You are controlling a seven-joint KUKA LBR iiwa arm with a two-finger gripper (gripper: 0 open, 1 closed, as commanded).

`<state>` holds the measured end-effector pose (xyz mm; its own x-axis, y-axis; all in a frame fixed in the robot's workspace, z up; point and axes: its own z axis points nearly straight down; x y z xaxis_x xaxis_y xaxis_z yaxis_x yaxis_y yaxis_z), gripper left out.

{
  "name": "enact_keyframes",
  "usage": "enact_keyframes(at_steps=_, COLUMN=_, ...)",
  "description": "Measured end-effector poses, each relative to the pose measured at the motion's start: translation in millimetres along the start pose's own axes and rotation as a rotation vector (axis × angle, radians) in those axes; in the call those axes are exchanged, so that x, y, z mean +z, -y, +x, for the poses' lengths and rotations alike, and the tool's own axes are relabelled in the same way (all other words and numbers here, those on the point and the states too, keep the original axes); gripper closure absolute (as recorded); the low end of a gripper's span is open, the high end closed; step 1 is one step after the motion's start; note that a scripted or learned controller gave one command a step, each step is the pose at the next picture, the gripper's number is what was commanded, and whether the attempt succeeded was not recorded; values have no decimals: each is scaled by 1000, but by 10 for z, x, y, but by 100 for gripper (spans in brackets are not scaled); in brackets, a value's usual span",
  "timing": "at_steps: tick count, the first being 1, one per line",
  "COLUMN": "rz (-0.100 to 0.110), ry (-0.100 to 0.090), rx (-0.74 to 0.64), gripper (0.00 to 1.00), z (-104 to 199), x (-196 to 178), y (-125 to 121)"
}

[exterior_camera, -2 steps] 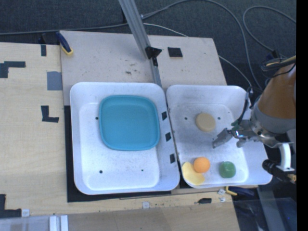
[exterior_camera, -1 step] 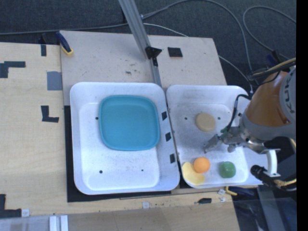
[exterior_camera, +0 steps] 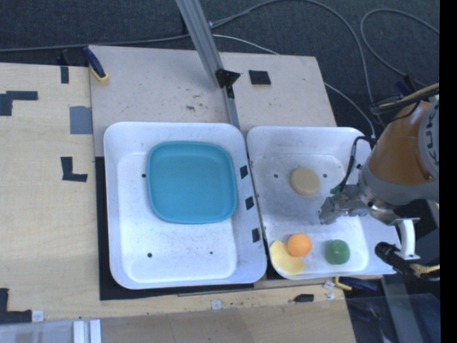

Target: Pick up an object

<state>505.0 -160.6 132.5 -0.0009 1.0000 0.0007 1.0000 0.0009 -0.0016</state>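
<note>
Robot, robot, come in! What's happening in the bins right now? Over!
Gripper low in right bin, holding nothing seen. Tan disc, orange ball, green ball close by. Nothing blocking.

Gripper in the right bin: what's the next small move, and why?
Probably a short shift toward the tan disc before descending. The gripper sits over bare floor of the right bin, between the tan disc up-left of it and the green ball below, with nothing seen between its fingers. The orange ball touches a yellow piece, so it looks harder.
</note>
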Motion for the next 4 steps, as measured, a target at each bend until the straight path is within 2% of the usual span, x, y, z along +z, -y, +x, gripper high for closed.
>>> enact_keyframes(at_steps=2, rz=-3, ry=1, rx=1, gripper=100, z=29, x=-734, y=-30)
enact_keyframes(at_steps=3, rz=-1, ry=0, rx=-4, gripper=100, z=598, x=-716, y=65)
enact_keyframes(at_steps=4, rz=-1, ry=0, rx=-3, gripper=100, z=1022, x=-730, y=88)
